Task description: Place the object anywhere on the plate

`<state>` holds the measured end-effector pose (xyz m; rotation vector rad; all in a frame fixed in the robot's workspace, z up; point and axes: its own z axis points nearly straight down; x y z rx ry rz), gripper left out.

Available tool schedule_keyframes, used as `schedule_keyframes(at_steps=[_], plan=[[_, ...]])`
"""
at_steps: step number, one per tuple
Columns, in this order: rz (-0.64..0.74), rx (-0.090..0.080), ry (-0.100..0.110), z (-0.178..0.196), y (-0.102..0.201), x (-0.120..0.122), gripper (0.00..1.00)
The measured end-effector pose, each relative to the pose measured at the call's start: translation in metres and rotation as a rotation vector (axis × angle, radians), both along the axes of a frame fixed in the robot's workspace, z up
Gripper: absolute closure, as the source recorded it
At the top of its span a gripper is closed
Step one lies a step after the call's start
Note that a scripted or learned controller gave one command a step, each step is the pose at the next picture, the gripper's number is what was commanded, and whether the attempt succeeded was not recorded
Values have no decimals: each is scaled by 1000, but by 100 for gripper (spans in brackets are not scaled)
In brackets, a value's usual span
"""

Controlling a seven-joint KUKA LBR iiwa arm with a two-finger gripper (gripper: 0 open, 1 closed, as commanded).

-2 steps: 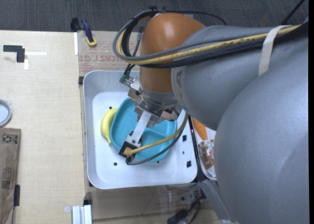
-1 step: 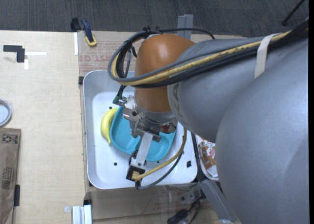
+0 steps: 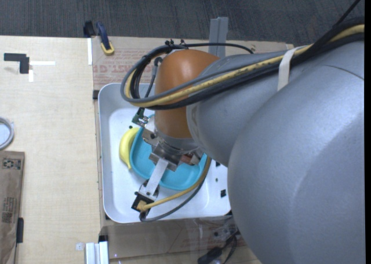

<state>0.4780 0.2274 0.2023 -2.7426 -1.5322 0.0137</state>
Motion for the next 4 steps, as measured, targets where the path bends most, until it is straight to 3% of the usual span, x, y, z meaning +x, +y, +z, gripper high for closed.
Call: schedule_keyframes(at_steps=[1, 2, 3, 4], plan=[[-20, 0, -1, -34, -3, -1, 100], [100, 4, -7, -110, -78, 0, 100], [150, 4, -2, -95, -105, 14, 100], [-36, 1, -3, 29, -119, 51, 100]])
